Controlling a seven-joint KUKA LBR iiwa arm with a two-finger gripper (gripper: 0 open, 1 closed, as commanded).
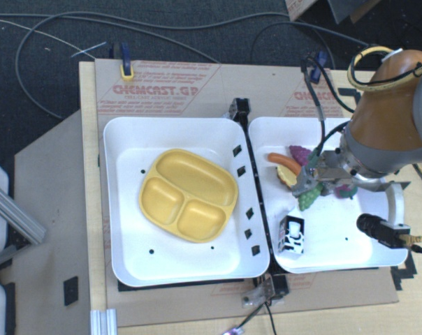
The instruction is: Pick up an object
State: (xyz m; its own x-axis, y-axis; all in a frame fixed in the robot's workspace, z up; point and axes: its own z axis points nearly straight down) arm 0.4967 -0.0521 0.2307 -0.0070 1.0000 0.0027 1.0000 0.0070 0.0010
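Cardboard (pixel 162 89) printed "CHEMCAST GP" underlies 2 bins; pincer (pixel 314 180) sits among toys, its grip state I cannot tell.

arm: reaches in from right, wrist bent low | pincer (pixel 314 180): pointing left

We see two white bins (pixel 120 187), the left one bearing a yellow tray (pixel 188 195). In the right bin (pixel 337 253) lie an orange carrot (pixel 284 162), purple (pixel 300 153) and green (pixel 309 197) pieces, and, at six o'clock from them, a black-and-white box (pixel 292 234).
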